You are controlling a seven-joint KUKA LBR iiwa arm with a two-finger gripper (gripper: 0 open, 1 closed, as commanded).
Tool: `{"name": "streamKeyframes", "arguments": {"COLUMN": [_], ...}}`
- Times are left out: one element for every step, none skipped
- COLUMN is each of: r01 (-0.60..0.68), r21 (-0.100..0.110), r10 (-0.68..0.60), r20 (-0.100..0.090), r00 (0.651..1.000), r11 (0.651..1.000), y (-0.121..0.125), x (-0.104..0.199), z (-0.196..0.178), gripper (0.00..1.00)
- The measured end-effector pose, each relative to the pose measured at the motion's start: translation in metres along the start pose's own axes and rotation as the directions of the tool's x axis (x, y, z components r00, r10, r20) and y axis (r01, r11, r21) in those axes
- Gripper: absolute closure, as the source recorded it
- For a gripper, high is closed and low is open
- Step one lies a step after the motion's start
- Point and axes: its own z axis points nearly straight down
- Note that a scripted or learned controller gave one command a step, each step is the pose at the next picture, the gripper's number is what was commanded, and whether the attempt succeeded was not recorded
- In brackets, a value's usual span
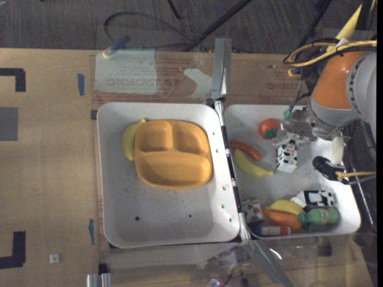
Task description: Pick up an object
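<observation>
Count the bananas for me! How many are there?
3. One banana peeks from under the orange tray; one lies mid right bin; one near its front. More may be hidden.

Two bins sit side by side on the bench (48, 178). In the left bin (114, 220) a divided tray (173, 152) lies toward the back, resting partly over a banana (128, 141) at its left edge. In the right bin (350, 217), a tomato (268, 128) lies at the back, a carrot (246, 150) and a second banana (251, 166) near the left wall, and a small carton (286, 156) just right of them. Along the front wall lie a small box (252, 210), another banana (286, 206), another carrot (281, 218) and a bottle (319, 216). The arm (344, 88) reaches over the bin's back right.
</observation>
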Motion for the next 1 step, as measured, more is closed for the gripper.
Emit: {"name": "streamKeyframes", "arguments": {"r01": [-0.088], "r21": [0.008], "r10": [0.088], "r20": [-0.003], "r00": [0.996], "r11": [0.996], "y": [-0.0736], "x": [0.0452], "z": [-0.1040], "gripper": [1.00]}}
